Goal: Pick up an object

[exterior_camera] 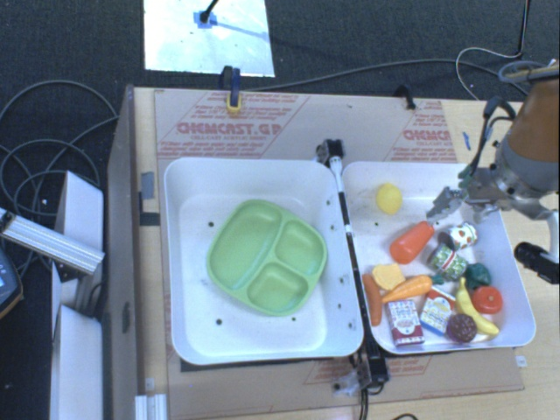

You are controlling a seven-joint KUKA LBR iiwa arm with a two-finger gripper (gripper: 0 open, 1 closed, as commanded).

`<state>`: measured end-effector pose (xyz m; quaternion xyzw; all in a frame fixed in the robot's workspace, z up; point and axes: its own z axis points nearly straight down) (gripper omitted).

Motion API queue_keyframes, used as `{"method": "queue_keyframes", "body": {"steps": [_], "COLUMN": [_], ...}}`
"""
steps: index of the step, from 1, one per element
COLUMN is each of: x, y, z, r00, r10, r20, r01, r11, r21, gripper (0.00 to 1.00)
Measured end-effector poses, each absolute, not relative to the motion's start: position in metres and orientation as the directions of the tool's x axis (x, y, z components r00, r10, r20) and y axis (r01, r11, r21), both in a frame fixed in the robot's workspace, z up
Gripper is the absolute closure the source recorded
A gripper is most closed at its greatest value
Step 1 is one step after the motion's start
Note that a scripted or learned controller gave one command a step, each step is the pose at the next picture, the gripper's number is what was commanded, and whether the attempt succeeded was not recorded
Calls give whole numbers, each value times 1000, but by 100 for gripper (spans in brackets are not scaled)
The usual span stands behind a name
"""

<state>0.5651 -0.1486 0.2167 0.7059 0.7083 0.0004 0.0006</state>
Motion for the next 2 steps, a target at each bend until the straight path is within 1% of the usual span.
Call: {"method": "queue_keyframes", "body": {"steps": [1,2], "x": [590,562], "y": [-154,-107], "z": [85,84], "r00": [-2,-5], "r10": [1000,1000], "r20": [-1,1], "r01": [1000,1000], "r11": [2,5], "r21": [3,0], "gripper": [0,0]}}
